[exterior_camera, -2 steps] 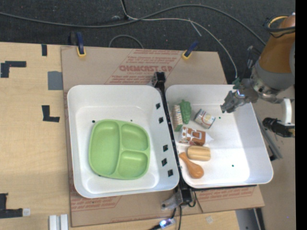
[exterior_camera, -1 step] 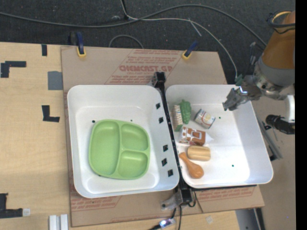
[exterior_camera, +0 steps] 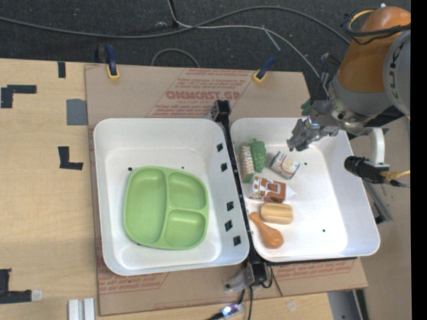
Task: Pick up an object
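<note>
Nearest, the right bin [exterior_camera: 347, 245] holds a toy drumstick [exterior_camera: 265, 231], bread roll [exterior_camera: 276, 213], brown carton [exterior_camera: 268, 189]; left bin [exterior_camera: 110, 139], a green plate [exterior_camera: 165, 207]. Beyond, the claw [exterior_camera: 298, 141] hovers, grip unclear. Cardboard [exterior_camera: 200, 92] reads "CHEMCAST".

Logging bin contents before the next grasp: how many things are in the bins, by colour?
Green: 2, the divided plate in the left bin and the small green-and-tan item in the right bin
Orange or tan: 2, the bun-shaped piece and the drumstick-shaped piece
Brown and white: 1, the packet
Grey and white: 1, the small carton
Total: 6
</note>
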Action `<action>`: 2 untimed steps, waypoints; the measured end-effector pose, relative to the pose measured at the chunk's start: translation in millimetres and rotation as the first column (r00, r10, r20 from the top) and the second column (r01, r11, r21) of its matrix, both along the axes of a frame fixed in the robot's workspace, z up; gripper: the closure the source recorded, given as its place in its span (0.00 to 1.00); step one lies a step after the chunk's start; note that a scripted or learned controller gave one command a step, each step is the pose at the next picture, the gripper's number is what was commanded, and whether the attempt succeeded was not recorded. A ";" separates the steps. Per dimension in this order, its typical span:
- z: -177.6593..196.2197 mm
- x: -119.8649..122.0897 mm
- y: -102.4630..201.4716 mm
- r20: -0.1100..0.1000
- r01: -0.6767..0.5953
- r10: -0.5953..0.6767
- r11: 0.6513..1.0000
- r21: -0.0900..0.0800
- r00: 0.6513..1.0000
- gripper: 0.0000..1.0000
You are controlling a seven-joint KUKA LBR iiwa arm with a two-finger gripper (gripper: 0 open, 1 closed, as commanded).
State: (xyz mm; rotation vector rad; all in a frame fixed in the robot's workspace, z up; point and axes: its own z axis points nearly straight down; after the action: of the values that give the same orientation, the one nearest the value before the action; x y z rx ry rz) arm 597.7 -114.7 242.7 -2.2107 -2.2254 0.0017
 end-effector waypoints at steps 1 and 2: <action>-2.5 -2.9 45.9 -0.002 0.001 -0.001 1.000 -0.001 1.000 1.00; -19.0 -2.7 103.2 -0.003 0.000 0.000 1.000 -0.001 1.000 1.00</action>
State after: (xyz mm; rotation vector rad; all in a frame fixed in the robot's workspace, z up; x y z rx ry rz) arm 595.0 -11.5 223.6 -2.2101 -2.2243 0.0065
